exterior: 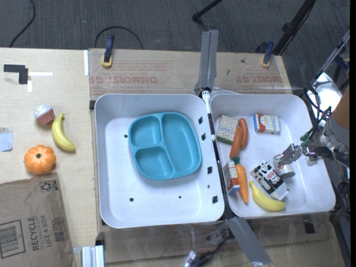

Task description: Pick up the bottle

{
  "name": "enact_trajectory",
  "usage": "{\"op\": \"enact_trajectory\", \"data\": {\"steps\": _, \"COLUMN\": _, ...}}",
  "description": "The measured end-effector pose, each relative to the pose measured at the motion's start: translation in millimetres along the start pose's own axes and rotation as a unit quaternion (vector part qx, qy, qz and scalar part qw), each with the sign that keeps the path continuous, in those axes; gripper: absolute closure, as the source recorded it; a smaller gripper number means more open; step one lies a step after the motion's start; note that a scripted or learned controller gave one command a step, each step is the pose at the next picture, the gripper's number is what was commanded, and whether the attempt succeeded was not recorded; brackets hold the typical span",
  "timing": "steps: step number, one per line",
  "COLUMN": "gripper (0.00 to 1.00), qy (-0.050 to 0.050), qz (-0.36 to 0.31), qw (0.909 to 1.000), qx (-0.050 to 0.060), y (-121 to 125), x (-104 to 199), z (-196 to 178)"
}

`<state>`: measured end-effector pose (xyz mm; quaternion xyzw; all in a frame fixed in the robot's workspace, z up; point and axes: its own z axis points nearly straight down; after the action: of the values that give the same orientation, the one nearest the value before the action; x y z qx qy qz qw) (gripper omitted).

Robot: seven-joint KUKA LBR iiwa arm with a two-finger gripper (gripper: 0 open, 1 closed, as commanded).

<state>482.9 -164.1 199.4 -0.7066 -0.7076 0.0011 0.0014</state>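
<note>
The arm [340, 128] enters at the right edge as a bulky grey body, with an orange-brown band above its wrist. Dark cables loop beside it. The gripper [288, 161] is bare silvery-grey metal, built of small angular blocks with dark joints.

The arm enters from the right edge, its grey body and a sliver of the orange band [337, 113] showing at mid-height. Dark cables loop around the wrist (they blur its outline somewhat). From there the gripper [285, 161] extends leftward and slightly downward, held low over the right side of the right bin [261, 100]. Its metallic fingers [282, 156] point toward the left. They look slightly parted, with nothing visibly clamped between them.
</note>
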Motion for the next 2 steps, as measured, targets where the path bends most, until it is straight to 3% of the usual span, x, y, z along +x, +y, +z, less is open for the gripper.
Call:
{"op": "enact_trajectory", "data": {"steps": 1, "gripper": 0.0, "qy": -0.001, "qz": 0.018, "qw": 0.9998, "qx": -0.001, "y": -4.7, "x": 28.9, "z": -184.5}}
{"op": "enact_trajectory", "data": {"steps": 2, "gripper": 1.0, "qy": -0.003, "qz": 0.017, "qw": 0.9999, "qx": -0.001, "y": -3.5, "x": 28.6, "z": -192.8}}
